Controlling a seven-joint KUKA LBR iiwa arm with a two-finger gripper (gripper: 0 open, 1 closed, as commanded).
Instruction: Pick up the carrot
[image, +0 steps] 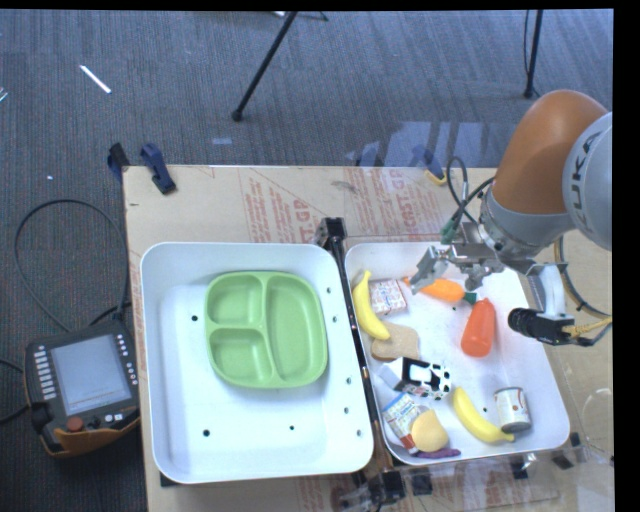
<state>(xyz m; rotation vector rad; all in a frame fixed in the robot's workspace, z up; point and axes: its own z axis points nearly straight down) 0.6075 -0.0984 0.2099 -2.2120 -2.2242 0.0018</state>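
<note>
**Claw is hovering near the carrot in the right bin**

Camera view: the carrot (479, 327) is lying in the right bin (545, 395), just below an orange wedge (441, 290) and well right of a banana (369, 307). The gripper (457, 262) is hanging above the wedge, fingers apart, holding nothing. The carrot is looking like stiff, light, smooth plastic; gripping across its thick middle seems safest.

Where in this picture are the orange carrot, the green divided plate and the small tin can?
Orange carrot (479, 328), camera view, middle of its body.
Green divided plate (300, 322), camera view, floor of its largest compartment.
Small tin can (511, 408), camera view, its side label.
</note>
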